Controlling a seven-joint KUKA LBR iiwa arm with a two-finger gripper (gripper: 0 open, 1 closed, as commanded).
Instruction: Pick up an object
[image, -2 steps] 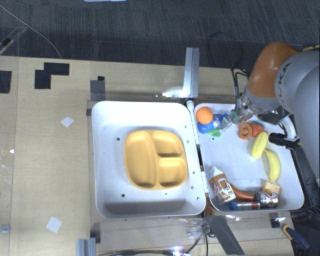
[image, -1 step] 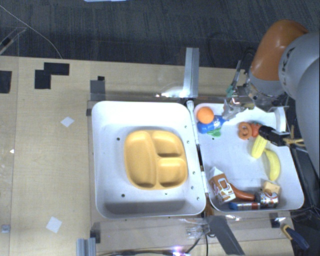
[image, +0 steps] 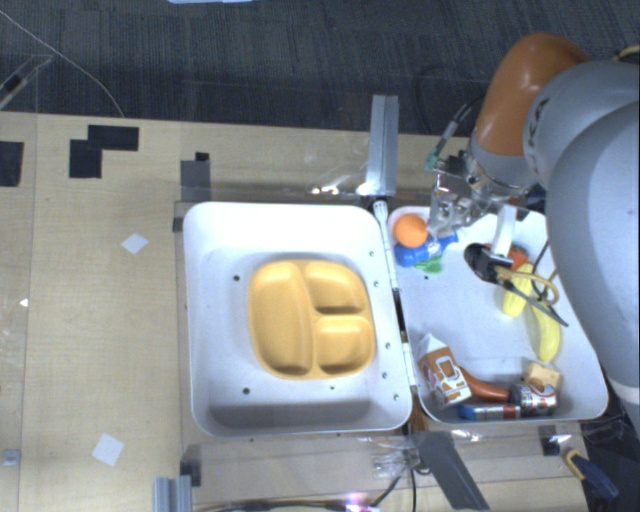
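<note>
Orange is the colour sitting closest to my pincer (image: 446, 224), which is hovering low over the back left corner of the right bin (image: 470, 320). I am not able to say whether the pincer is spread or pressed together (the slant from above is hiding that), and I am seeing nothing pinched in it. The orange ball (image: 408, 230) is lying just beside it, towards the bin's inner wall. It is touching a blue piece (image: 412, 253), which has a green scrap (image: 431, 266) at its edge.

I am judging the ball to be the likeliest thing to take, and that is where the trouble is waiting. It is round and is sitting tight in the corner. If I am coming down a little off its middle, it is probably going to roll along the wall or squirt out as I am closing. The wall is giving me little room on that side, so I am also risking a knock against the rim. The blue piece pressing on the ball is another worry, since I could be pinching both and lifting neither cleanly.

Further out, a banana (image: 545, 340) is lying along the right side of the same bin, and a carton (image: 441, 372) is resting by the near edge. Both are well apart from me and are not looking endangered. The left bin (image: 215, 330) is holding a yellow tray (image: 308, 318), well away from where I am working.
</note>
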